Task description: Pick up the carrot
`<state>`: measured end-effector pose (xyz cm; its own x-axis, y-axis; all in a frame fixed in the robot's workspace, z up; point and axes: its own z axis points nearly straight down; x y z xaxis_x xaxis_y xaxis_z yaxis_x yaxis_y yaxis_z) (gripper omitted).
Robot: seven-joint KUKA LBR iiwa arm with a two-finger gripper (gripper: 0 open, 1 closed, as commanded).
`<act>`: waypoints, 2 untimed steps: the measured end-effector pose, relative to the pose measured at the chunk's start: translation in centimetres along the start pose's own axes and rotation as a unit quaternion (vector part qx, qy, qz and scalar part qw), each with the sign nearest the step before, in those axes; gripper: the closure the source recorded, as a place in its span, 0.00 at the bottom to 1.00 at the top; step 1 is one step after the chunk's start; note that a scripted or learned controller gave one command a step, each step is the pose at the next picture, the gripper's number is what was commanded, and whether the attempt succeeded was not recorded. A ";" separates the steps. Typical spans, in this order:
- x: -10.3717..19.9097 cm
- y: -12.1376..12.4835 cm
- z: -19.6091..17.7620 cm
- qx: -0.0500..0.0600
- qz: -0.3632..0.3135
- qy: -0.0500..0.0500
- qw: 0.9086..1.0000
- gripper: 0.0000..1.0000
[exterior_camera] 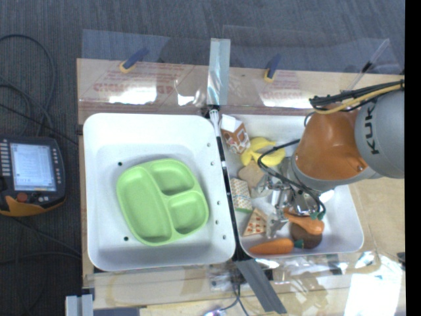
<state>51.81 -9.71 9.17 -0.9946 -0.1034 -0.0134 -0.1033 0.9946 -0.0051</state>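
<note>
Camera view: the carrot (271,247) lies in the right bin (347,232), low in the frame near that bin's bottom wall. Its long axis runs almost level across the picture, a slight tilt at most, with the thicker orange end toward the right and the narrower end toward the left, close to the divider between the two bins.

The claw (284,210) hangs above and a little to the right of the carrot, near it but apart from it. How wide the claw stands cannot be told (the metal parts blur into the clutter under them), and nothing can be seen caught in it.

Just to the right of the carrot sits a second orange and brown toy (308,230), partly under the claw, whose shape is hard to make out. A waffle-patterned wedge (255,224) lies just above the carrot's left end. Further up the right bin are a yellow banana-like piece (258,150) and a small printed carton (235,139), both partly covered by the arm (332,147), whose orange band and grey body hide much of the bin's upper right.

The left bin (105,143) holds a green divided tray (163,201) in the middle left of the frame. Both bins rest on the bench (92,78). A handheld control pendant (29,170) lies at the far left edge, cut off by the frame.
</note>
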 end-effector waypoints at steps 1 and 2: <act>2.0 -3.9 -0.4 0.001 0.018 -0.014 1.000 0.00; 0.8 0.2 -0.1 0.001 0.086 -0.003 0.996 0.00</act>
<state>50.99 -9.60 9.23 -0.9975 0.0676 -0.0209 0.0677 0.9977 -0.0039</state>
